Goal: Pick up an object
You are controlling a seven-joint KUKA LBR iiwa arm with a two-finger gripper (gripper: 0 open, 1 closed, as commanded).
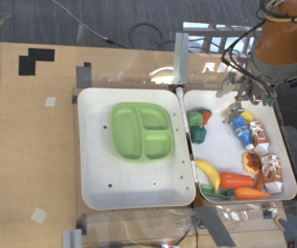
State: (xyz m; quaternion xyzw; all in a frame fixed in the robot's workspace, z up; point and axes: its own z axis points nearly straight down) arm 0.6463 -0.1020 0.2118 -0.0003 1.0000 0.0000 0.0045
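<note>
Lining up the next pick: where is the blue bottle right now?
In the camera view, the blue bottle lies in the right bin, toward its upper right, just below the gripper and beside a brown carton.

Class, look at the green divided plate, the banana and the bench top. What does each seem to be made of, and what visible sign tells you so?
Green divided plate: probably moulded plastic, matte; even colour, rounded compartment ridges.
Banana: likely a plastic toy; uniform yellow, smooth, with a slight sheen.
Bench top: looks like light wood or wood-look laminate; pale grain lines, flat finish. Which one is unclear.
</note>
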